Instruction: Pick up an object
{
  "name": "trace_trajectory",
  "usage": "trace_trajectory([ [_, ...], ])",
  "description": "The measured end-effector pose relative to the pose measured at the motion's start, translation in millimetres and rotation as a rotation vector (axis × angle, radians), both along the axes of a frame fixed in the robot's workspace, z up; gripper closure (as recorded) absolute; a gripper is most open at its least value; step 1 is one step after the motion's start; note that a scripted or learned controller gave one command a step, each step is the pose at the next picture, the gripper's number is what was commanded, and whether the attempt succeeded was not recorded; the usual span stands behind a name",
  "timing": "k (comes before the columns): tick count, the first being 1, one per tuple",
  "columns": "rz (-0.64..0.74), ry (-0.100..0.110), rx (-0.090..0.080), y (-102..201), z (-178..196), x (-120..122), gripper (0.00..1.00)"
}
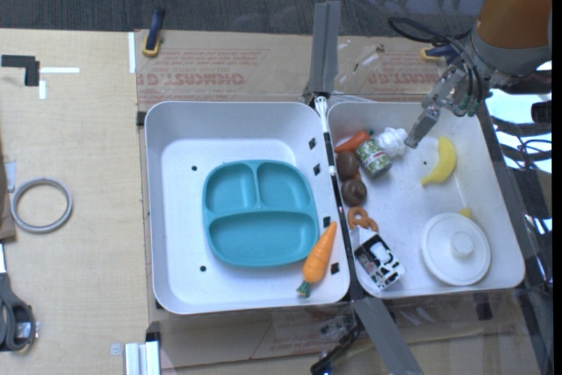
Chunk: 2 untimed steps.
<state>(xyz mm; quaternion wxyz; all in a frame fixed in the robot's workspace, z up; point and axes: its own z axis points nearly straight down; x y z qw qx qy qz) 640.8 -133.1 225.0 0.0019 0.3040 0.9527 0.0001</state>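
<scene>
Our gripper (420, 129), fingers narrow and holding nothing, just beside the banana (441, 162) in our right bin (502, 215).

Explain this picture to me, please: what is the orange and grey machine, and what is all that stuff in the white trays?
This is one camera above a bench, looking down at a slant. The machine at the right is a robot arm; its tool hangs over the right bin, near a small green and white packet. I see nothing held in it. That bin also has a banana, a white lidded bowl, a small red vegetable, brown round pieces and a black and white item. The left bin holds a blue divided plate and a toy carrot.
</scene>
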Motion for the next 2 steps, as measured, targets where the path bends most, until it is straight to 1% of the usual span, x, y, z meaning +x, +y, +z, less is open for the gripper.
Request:
trace_trajectory([
  [1, -0.118, 0.003, 0.000, -45, -124, -45, 0.00],
  [2, -0.118, -0.002, 0.000, -45, -113, -44, 1.00],
])
